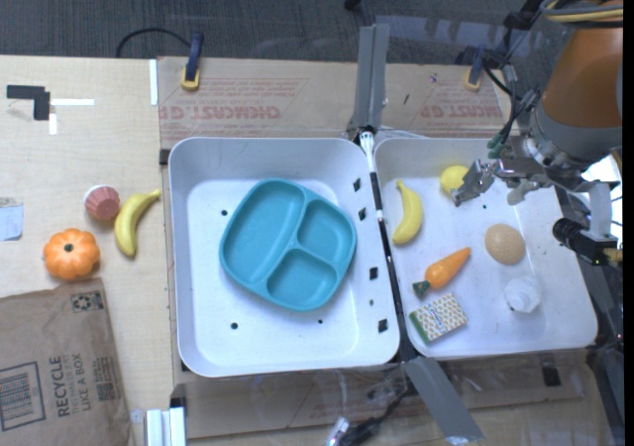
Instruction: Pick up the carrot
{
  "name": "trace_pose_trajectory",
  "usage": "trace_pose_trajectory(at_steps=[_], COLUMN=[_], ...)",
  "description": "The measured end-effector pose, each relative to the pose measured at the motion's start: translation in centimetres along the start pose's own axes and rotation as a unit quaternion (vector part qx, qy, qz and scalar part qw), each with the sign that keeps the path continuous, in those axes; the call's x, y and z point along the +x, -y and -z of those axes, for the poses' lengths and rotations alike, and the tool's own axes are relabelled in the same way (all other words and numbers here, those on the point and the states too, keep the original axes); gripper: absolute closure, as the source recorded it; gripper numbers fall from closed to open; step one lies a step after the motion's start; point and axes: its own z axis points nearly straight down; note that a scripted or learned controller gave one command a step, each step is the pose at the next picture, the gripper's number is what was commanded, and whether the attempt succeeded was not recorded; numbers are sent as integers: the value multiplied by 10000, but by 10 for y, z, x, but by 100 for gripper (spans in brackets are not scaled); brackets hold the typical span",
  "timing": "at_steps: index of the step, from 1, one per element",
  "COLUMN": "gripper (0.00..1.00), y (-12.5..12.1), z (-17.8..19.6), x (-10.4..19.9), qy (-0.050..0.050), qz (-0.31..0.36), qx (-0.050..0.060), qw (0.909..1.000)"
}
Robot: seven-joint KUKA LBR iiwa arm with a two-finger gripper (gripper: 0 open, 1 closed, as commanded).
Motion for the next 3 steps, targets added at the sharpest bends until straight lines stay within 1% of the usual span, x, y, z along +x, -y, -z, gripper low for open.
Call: trace_pose_trajectory(at_steps=[1, 2, 3], gripper=[0, 100, 100], y=[45, 44, 45], z=[-118, -113, -16], x=[8, 7, 67], qy=[-3, -7, 8], qz=[1514, 1494, 1786], qx=[-9, 2, -14], qw=[9885, 9888, 9839])
